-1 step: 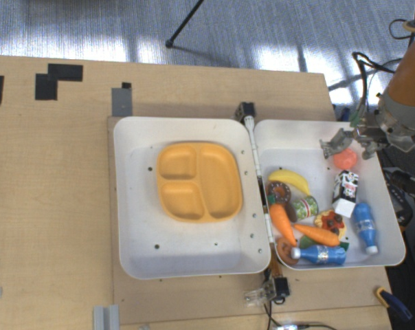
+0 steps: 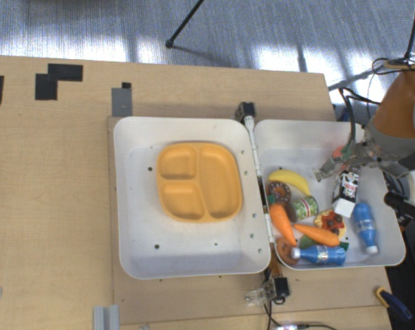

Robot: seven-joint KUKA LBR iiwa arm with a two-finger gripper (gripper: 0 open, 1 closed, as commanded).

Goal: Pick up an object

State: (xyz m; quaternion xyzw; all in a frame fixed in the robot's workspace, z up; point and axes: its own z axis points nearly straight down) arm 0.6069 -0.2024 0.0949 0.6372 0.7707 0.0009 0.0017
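1. Nearest my viewpoint, at the front edge of the counter (image 2: 49,205), a small clear clip-like fitting (image 2: 260,295) with wires sits below the seam between the two bins; I cannot make out what it is.
2. Much of the arm (image 2: 400,112) is cut off by the right edge of my view; I get the orange band and grey wrist, little more.
3. Its hand (image 2: 334,165) reaches into the right bin (image 2: 297,139), over the bare white floor at the back. I see thin grey metal parts spreading leftward, but I cannot tell how far open the hand is, and I see nothing clearly caught in it.
4. Just beside the hand, to its front right, a small white carton with black markings (image 2: 346,191) stands close to the wrist.
5. Toward the front of that bin the pile is crowded: a banana (image 2: 290,180), a dark ringed piece (image 2: 279,192) and a small green can (image 2: 305,206), two carrots (image 2: 283,224) (image 2: 319,234), a red-and-yellow item (image 2: 330,220) I cannot identify, and two blue bottles, one lying along the front wall (image 2: 321,255), one by the right wall (image 2: 364,227). Several touch or overlap.
6. Over in the left bin (image 2: 135,157) lies a yellow divided plate (image 2: 197,181), well apart from the hand.
7. Along the back of the counter sit black squares (image 2: 56,80).
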